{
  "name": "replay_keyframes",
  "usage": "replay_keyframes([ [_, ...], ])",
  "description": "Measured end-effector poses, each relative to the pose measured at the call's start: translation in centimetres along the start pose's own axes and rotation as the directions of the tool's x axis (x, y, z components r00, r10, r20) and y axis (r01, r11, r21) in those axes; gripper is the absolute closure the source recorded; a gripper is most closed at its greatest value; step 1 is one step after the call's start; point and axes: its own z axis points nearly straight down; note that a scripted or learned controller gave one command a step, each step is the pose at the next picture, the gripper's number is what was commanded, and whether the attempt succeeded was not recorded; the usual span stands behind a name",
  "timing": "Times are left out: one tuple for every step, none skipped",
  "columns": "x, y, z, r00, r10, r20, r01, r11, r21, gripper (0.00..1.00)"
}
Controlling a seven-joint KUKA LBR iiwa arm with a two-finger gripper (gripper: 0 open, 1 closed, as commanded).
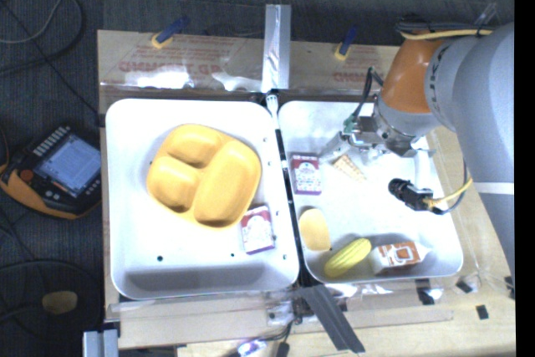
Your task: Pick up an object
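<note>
A brown tabletop (pixel 125 54) is sitting on dark carpet, with two white bins side by side. The left bin (pixel 134 263) is holding a big yellow lumpy toy (pixel 203 174) and a small red-and-white carton (pixel 257 230) near its lower right corner. The right bin (pixel 443 255) is in the right half of the frame. The claw (pixel 361 136) is hanging over its upper part; how it is set, I cannot tell. Just to its lower left a small tan packet (pixel 349 168) is lying. Further left another red-and-white carton (pixel 307 175) is lying. Near the bottom edge are a pale round thing (pixel 314 230), a yellow corn cob (pixel 347 257) and an orange box (pixel 396 255), all well apart from the claw.
</note>
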Motion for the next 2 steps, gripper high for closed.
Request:
replay_keyframes([
  [0.1, 0.1, -1.1, 1.0, 0.0, -0.003, 0.0, 1.0, -0.002, 1.0],
  [5.5, -2.6, -9.3, 0.999, 0.047, -0.003, -0.047, 0.999, 0.006, 1.0],
])
